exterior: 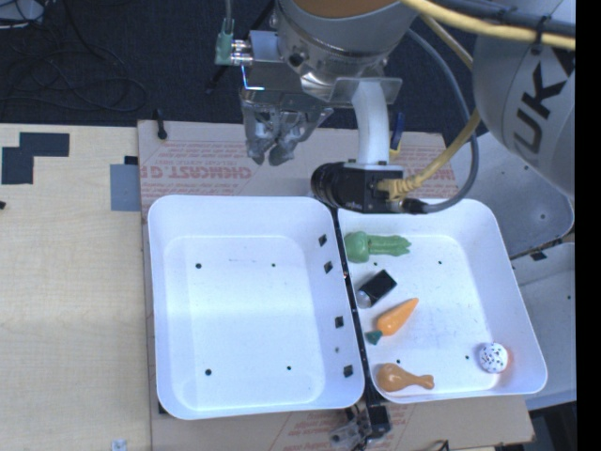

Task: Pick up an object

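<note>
Five small objects crowded the right bin (488, 252)—the tool (274, 144), grip state unclear, risked a glancing miss.

The arm (526, 73) is cut off by the top edge, and the pincer (274, 139) looks blurred.

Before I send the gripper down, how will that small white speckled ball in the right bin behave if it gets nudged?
The small white speckled ball looks round, so it will probably roll at a touch. It sits near the right bin's corner wall, which may stop it. It seems small and light, so closing fingers could squirt it sideways.
</note>
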Robot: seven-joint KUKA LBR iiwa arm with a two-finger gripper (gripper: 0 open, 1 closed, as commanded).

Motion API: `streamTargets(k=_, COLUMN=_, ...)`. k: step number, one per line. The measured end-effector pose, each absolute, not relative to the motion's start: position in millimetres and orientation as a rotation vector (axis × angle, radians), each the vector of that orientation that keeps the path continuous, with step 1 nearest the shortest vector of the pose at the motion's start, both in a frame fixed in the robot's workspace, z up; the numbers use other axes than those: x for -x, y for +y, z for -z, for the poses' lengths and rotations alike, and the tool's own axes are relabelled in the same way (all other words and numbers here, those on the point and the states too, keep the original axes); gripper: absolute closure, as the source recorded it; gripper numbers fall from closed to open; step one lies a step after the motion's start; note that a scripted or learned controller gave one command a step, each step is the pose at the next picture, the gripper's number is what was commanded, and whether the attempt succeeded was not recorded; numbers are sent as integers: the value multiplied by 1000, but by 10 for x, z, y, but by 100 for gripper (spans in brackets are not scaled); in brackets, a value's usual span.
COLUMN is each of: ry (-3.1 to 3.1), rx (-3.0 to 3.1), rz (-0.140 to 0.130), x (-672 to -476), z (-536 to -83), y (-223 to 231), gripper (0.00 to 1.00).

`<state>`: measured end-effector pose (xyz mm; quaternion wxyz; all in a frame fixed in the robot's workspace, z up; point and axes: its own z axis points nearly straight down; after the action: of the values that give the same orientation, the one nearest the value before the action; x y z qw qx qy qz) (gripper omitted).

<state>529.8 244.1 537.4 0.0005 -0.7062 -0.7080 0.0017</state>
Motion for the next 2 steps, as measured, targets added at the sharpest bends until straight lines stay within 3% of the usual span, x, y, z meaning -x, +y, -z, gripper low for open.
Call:
streamTargets(k=1, ry=-2221, rx=2215, rz=-17, x=-4750, z=-4861, y=2433, gripper=100)
streamTargets(k=2, ry=-2225, rx=2213, rz=-14, x=-4774, z=-4982, y=2443, gripper=100)
